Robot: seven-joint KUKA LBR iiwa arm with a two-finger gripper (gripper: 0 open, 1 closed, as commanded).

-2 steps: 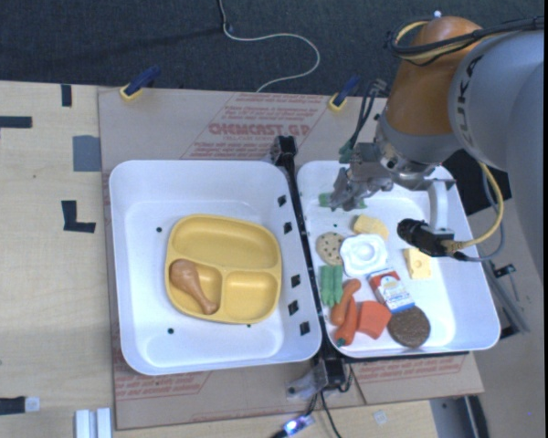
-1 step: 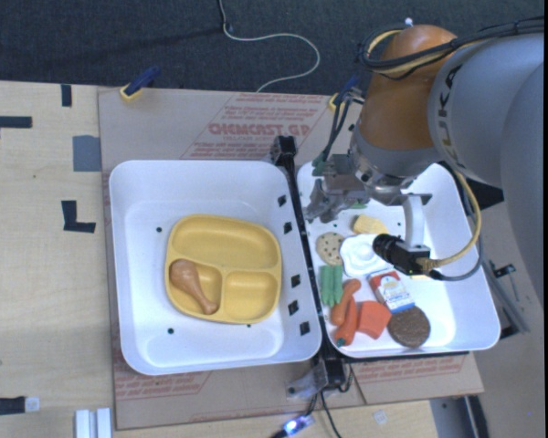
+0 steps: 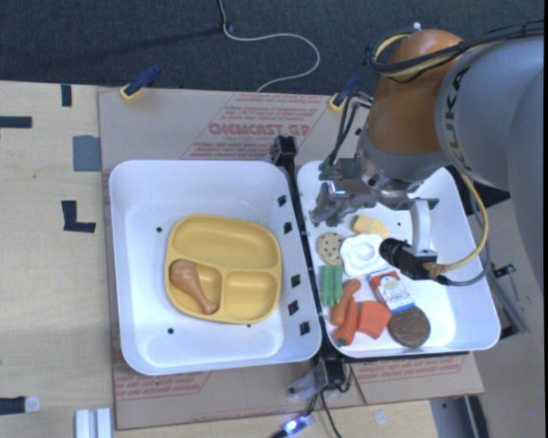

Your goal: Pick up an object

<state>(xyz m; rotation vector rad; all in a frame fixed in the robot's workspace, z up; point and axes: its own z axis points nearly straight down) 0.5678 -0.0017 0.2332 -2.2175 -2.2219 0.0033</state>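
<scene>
I'm looking down on a brown cardboard-covered bench (image 3: pixel 247 130) carrying two white bins, with dark carpet lying beyond its far edge. Nearest me in the right bin (image 3: pixel 470 331), toward me from the gripper (image 3: pixel 333 206), a brown round cookie (image 3: pixel 408 328), an orange piece (image 3: pixel 374 318), a carrot (image 3: pixel 345 310), a green bean pod (image 3: pixel 331 284) and a small red-and-white carton (image 3: pixel 392 289) are lying clustered. Closer to the gripper, a white egg-like piece (image 3: pixel 361 255) and a speckled cracker (image 3: pixel 328 246) are sitting just beside it. Off to its far side from the arm, the left bin (image 3: pixel 137 199) is holding a yellow divided plate (image 3: pixel 226 267) with a drumstick (image 3: pixel 194 284). The gripper is hanging over the right bin's far corner; I cannot tell how it is set.
</scene>
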